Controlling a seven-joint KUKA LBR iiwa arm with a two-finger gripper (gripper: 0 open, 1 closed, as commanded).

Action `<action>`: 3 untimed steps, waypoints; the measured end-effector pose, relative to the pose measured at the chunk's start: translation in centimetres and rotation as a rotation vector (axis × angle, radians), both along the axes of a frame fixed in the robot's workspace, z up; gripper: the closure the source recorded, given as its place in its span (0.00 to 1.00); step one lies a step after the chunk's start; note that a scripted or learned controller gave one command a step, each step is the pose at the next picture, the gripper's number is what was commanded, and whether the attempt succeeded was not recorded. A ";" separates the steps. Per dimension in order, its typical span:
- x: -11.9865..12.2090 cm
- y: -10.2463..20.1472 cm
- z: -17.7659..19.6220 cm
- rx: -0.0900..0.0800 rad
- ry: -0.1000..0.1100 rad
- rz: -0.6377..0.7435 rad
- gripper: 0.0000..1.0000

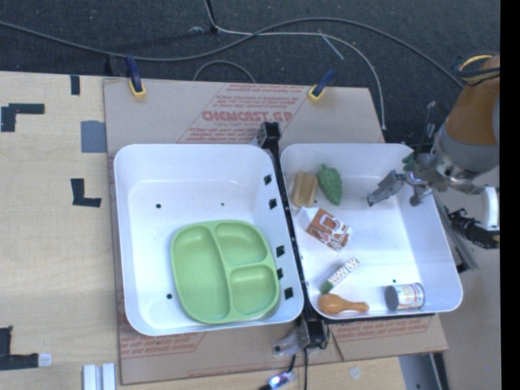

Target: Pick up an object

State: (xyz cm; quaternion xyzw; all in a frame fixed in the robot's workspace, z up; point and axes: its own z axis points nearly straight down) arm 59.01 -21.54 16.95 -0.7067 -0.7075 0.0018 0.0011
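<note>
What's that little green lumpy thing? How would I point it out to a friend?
Look in the right-hand white bin, at its far left corner beside the divider. The green lumpy thing lies there, right of a tan block; it is that bin's one green item.

1. Divided plate (225, 270): pale green.
2. Both bins (138, 218): white.
3. Leafy toy (330, 183): dark green.
4. Small block (304, 189): tan.
5. Packet (327, 228): brown and white print.
6. Pear-shaped toy (342, 305): orange.
7. Can (405, 296): silver, dark lid.
8. Cardboard sheet (236, 116): brown with red lettering.
</note>
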 end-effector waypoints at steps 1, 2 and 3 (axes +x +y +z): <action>-0.5 0.5 -4.5 0.000 0.000 0.000 0.00; -0.4 0.6 -3.3 0.000 -0.002 0.002 1.00; -0.4 0.3 2.7 0.001 -0.004 0.000 1.00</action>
